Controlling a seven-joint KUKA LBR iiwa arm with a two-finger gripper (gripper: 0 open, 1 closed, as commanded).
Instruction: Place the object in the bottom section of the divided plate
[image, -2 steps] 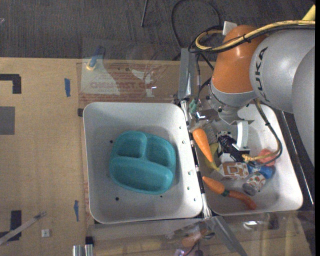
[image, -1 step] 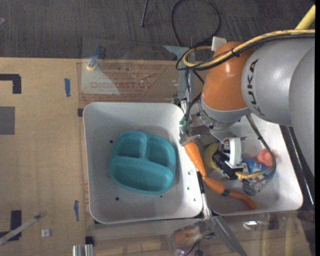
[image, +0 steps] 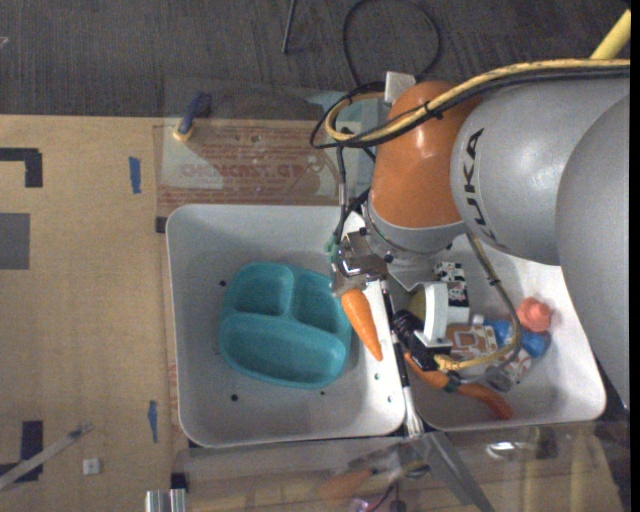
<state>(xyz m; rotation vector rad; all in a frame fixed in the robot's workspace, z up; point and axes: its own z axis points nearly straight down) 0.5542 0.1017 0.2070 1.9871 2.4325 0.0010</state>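
A teal divided plate (image: 283, 325) lies in the left white bin (image: 200, 300). It has two small sections on its upper side and one wide section (image: 280, 352) on its lower side. My gripper (image: 351, 283) hangs over the plate's right edge, close to the wall between the bins, shut on the thick end of an orange carrot (image: 362, 322). The carrot points down and slightly right, its tip above the bin's right rim. The large grey and orange arm hides the space behind the gripper.
The right bin (image: 570, 400) holds several small things: a second orange carrot-like piece (image: 478, 393), a pink item (image: 536, 314), a blue one (image: 537, 345), a white cup (image: 436, 310). Brown bench top spreads to the left.
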